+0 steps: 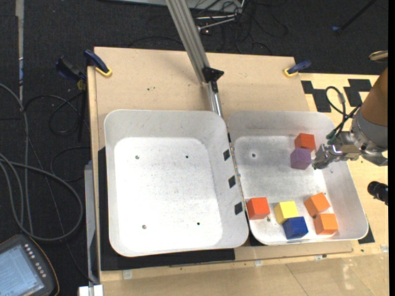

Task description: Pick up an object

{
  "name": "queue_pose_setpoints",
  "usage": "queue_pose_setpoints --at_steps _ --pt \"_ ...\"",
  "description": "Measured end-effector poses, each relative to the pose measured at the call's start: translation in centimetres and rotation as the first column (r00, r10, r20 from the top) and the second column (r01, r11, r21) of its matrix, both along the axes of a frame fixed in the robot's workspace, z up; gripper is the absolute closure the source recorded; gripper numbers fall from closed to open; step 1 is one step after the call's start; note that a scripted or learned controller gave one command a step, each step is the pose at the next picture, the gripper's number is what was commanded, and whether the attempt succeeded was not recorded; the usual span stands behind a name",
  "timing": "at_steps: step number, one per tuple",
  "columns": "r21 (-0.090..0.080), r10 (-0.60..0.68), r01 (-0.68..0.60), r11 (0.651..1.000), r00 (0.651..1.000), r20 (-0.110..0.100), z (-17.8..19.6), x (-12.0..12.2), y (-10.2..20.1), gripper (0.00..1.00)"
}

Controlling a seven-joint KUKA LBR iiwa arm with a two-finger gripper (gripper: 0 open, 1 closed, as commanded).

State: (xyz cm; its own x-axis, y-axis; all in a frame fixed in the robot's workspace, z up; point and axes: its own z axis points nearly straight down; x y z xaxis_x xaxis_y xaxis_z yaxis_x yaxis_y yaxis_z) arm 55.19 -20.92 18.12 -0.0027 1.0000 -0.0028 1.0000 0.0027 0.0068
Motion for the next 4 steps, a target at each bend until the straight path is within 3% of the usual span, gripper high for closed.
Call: queue_pose_setpoints --at_steps 2,4 --pt "-0.001 0.001 -0.001 1.000 1.000 0.001 11.5 0.4 -0.3 1.00" --pt "0.004 0.006 -0.006 1.000 1.000 -0.006 8.8 0.9 10.9 1.00"
